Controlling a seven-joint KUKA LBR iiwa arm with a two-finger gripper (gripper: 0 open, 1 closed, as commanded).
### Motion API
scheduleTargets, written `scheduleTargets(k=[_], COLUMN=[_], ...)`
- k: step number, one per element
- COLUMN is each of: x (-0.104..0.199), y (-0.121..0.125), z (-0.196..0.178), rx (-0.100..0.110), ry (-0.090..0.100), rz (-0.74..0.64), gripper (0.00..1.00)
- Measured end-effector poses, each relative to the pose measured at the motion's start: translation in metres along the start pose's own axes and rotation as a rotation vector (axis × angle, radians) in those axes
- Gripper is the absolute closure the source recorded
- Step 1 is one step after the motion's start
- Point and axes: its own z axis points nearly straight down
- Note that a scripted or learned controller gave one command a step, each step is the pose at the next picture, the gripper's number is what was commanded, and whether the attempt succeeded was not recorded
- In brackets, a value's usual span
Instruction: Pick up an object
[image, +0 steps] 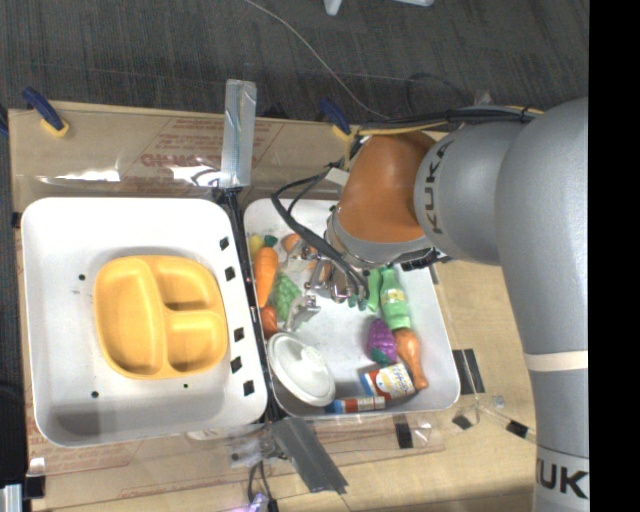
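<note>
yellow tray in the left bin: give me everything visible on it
The yellow tray looks like moulded plastic with rounded corners and a glossy sheen. Raised ridges split it into compartments: one long one on the view's left, two smaller ones on the right. It lies flat, open side up, slightly rotated, near the middle of the left bin, resting on its white floor. Nothing sits in it, and the gripper is over the right bin.

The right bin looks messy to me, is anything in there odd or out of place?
Nothing is spilled or broken. The right bin holds a jumble of toy food, with a metal bowl lying tilted in the near corner. The yellow tray sits flat in the left bin.
</note>
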Motion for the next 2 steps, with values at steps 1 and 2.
scheduleTargets(k=[1,2], x=[-0.056,-0.058], y=[0.062,0.035], z=[-0.092,-0.176], rx=[-0.002,0.0], ry=[-0.002,-0.001], rz=[0.205,0.622], gripper=[1.0,1.0])
